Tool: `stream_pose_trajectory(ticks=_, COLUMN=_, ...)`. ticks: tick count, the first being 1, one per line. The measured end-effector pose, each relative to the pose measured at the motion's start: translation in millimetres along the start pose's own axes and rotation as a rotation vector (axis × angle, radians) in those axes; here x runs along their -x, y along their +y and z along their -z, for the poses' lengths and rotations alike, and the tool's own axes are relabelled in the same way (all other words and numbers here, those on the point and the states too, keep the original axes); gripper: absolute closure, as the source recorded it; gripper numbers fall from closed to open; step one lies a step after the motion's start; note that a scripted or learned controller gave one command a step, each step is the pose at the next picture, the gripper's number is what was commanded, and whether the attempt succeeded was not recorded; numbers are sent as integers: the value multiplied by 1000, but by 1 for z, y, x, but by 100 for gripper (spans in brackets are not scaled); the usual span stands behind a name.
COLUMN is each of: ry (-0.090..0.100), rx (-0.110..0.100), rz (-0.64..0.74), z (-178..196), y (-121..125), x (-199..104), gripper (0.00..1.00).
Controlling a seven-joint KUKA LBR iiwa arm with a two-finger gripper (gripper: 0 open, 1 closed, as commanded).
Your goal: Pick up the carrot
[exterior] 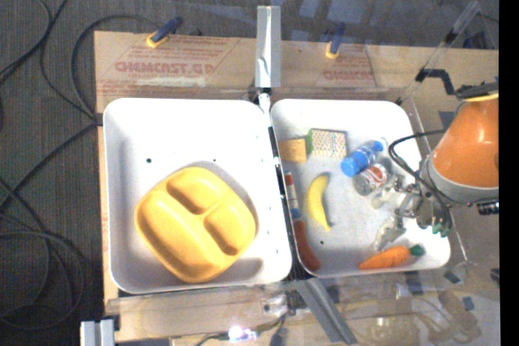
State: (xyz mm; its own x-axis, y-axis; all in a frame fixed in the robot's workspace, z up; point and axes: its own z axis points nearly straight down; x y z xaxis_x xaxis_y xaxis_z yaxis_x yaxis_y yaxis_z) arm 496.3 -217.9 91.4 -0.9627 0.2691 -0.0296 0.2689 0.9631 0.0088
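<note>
The carrot (386, 258) is seen lying flat on the floor of the right bin (349, 113), in its near right corner, with its green end (416, 250) turned toward the bin's right wall. It has not been lifted, so the pick is judged not yet done: the grasp and the raise are both left.

Just above the carrot, the claw (395, 228) is placed low over the bin floor, with the carrot lying just below its tips and apparently apart from them. Nothing is seen between its fingers. Whether they are spread or closed cannot be told, since the metal parts are small, shiny and mixed with a clear wrapper (375, 178) close by.

Further from the carrot, a blue bottle (359, 158) is found behind the claw, a banana (319, 201) toward the bin's middle, and a patterned sponge (328, 143) and an orange cracker-like square (293, 150) toward the far left. A reddish stick-shaped thing (306, 249) is laid along the bin's left wall; what it is cannot be made out. A yellow divided plate (196, 221) is held in the left bin (130, 121).

The arm's orange band (474, 146) is cut off at the right edge, and the wrist beneath it is partly masked, so the claw's exact tilt over the carrot is possibly misjudged. The carrot's contact with the bin's near wall is not clear either.
</note>
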Motion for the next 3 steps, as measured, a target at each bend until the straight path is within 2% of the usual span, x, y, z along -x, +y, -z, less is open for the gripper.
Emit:
stream_pose_trajectory(ticks=1, ry=0, rx=0, rz=0, z=0, y=0, x=0, gripper=0)
stream_pose_trajectory(ticks=2, ry=23, rx=-5, rz=118, z=19, y=-3, x=-1, gripper=0)
stream_pose_trajectory(ticks=3, ry=23, rx=-4, rz=118, z=19, y=-3, x=-1, gripper=0)
